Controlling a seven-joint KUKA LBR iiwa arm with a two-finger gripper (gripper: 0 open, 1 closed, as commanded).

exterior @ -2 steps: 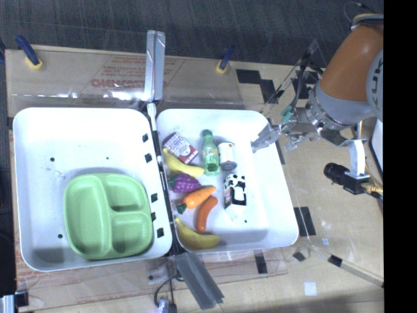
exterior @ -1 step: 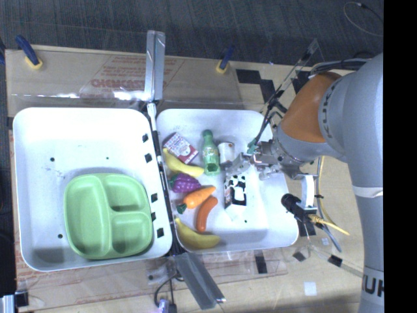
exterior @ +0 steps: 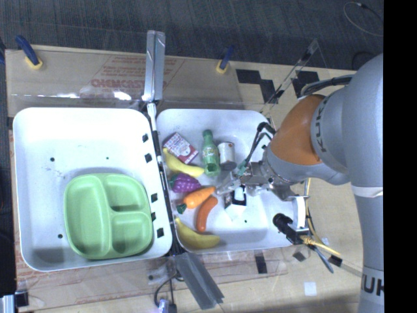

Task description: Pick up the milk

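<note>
From above, the bench (exterior: 78, 77) bears two white bins side by side. The left bin (exterior: 39, 149) holds a green divided plate (exterior: 107, 215), which lies toward its near side. The right bin (exterior: 251, 230) holds a cluster of toy food along its left half. The milk (exterior: 180, 147), a small red and white carton, lies in the far left part of this bin, close to the wall shared with the other bin. Just right of it stands a green bottle (exterior: 209, 152), and right of that a silver can (exterior: 225, 153). A banana (exterior: 182, 166) lies just in front of the milk, with purple grapes (exterior: 186, 184) below it, then a carrot (exterior: 195, 197), an orange sausage (exterior: 206, 212) and a second banana (exterior: 195, 238) at the near wall. The arm (exterior: 345, 135) reaches in from the right, its orange band (exterior: 296, 139) over the bin's right edge. The gripper (exterior: 236, 189) is low in the middle of the right bin, just below the can and right of the carrot, apart from the milk. Whether it is spread or pressed together cannot be told; it is too dark and cluttered there, and nothing can be seen held in it.
</note>
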